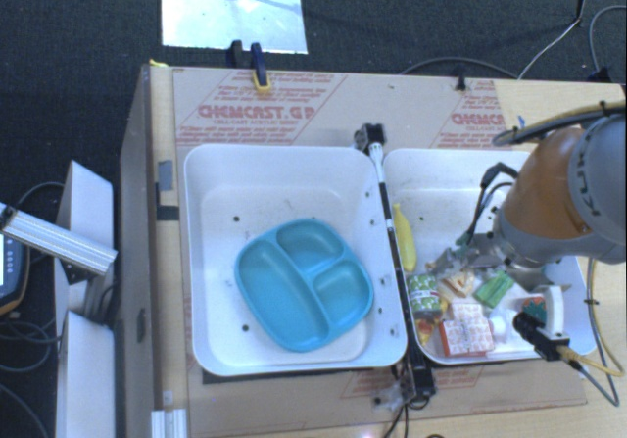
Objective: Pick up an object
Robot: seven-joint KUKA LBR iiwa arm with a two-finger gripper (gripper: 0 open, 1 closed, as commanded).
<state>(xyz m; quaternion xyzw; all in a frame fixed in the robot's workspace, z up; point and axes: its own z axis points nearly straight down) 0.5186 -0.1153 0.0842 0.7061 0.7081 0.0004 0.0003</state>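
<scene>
Robot arm (568, 196) reaching down into the right bin (436, 176) full of small things.

The end effector (468, 260) sits low over the pile of toy food (460, 314), but I cannot tell what it is doing. A yellow banana (403, 237) lies by the left wall. The left bin (225, 181) holds a blue plate (304, 284).

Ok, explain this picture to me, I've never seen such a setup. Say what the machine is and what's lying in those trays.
The camera sits above a bench, looking down at a slant. The grey and orange machine on the right is a robot arm, bent down over the right bin. That bin holds a pile of small toy foods, including a yellow banana and a red and white box. The left bin holds a blue divided plate. The arm hides its gripper, so I cannot tell whether it holds anything.
</scene>
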